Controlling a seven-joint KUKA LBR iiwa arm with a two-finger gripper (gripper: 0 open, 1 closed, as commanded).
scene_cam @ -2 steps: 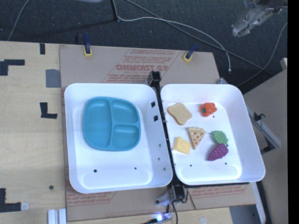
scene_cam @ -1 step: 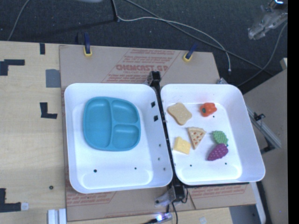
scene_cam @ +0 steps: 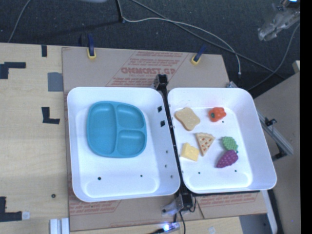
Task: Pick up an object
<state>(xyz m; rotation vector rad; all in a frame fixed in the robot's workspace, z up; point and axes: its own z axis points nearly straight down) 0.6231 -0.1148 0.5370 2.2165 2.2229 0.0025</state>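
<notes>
The right bin (scene_cam: 253,174) holds several toy foods. A tan bread slice (scene_cam: 187,118) lies at its upper left, with a red-orange pepper (scene_cam: 217,113) to its right. Below them are a pizza wedge (scene_cam: 204,143) and a yellow cheese block (scene_cam: 190,151). A green broccoli piece (scene_cam: 229,143) touches a purple grape bunch (scene_cam: 226,158) on the right side. My gripper (scene_cam: 275,26) appears as a pale blurred shape at the top right, well beyond the bins' far edge and away from every object.
The left bin (scene_cam: 78,179) carries a blue divided plate (scene_cam: 117,129). Both bins rest on a cardboard sheet (scene_cam: 146,69) held by two clamps. Cables run across the dark floor behind. A black hinge strip (scene_cam: 168,126) separates the bins.
</notes>
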